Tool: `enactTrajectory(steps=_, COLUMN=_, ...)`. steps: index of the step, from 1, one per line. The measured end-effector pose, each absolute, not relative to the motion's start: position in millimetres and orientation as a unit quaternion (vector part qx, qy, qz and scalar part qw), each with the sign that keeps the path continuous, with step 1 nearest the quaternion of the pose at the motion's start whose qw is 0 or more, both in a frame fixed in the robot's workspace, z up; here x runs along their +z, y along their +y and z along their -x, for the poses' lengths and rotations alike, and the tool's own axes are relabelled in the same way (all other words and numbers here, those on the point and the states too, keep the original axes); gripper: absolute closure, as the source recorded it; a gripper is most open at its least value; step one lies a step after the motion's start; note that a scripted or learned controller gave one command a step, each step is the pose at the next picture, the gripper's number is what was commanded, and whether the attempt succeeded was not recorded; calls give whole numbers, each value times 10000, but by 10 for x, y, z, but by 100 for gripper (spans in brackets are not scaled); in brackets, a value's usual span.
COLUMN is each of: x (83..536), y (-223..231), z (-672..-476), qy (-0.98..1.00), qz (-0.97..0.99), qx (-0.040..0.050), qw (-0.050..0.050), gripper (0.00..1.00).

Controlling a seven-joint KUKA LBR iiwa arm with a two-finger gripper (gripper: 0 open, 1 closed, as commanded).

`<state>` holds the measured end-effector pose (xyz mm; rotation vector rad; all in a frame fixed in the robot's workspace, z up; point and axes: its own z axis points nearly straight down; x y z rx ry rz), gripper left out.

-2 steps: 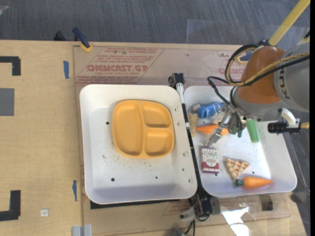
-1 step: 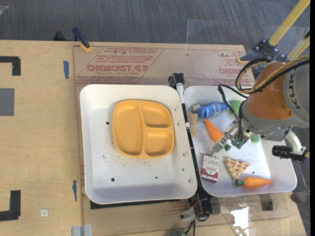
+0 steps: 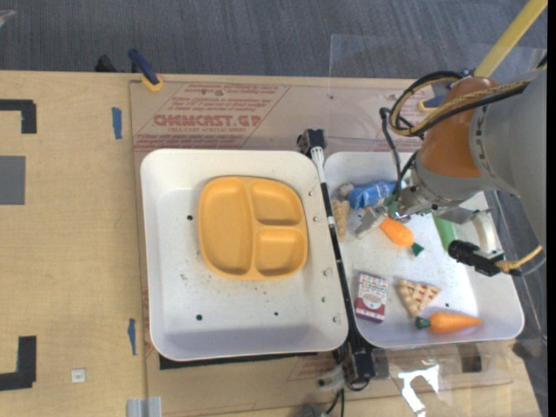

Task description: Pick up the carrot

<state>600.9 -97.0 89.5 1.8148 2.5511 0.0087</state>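
Since my gripper (image 3: 388,216) hangs low beside one carrot (image 3: 397,232) in the right bin (image 3: 512,307), I judge it poised to grasp, grip state unclear.

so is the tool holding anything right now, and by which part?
Cannot be told. The tool sits low in the right bin, right beside the upper carrot at its orange end, but a grip isn't visible. The second carrot lies untouched.

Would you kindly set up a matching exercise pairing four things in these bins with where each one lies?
Things:
1. yellow divided plate
2. pizza slice
3. red-and-white box
4. blue item

Places:
A. right bin, far end
B. right bin, near its left wall
C. left bin, middle
D. right bin, just above the near carrot

Pairs: 1-C, 2-D, 3-B, 4-A
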Motion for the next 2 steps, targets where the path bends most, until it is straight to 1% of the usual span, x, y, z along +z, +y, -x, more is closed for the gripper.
enactTrajectory(steps=1, x=1028, y=-968, z=-6037, qy=8159, qz=-5781, qx=38, qw=102, gripper=100)
enactTrajectory(steps=2, x=2100, y=-437, z=-6119, qy=7953, qz=-6062, qx=50, qw=60, gripper=100)
